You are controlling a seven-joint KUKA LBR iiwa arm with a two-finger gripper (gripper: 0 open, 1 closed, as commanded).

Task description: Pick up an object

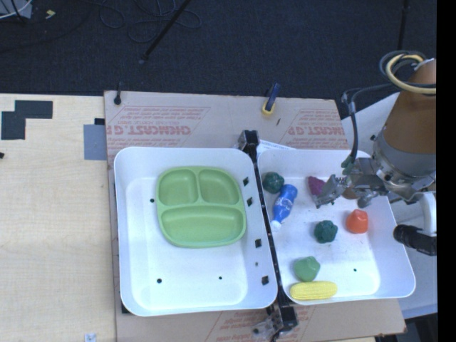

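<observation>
Tool (335,191) low over right bin (399,280), beside purple toy (315,184); finger spread unclear. Risk: crowded toys, tool nudges purple toy aside.

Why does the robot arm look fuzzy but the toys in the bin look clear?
In the camera view, the arm sits close to the lens, so it looks soft and blurred; the yellow corn and blue bottle lie farther down, in focus; the light is even, with faint shadows under the green divided plate; the white bins show little glare.
</observation>
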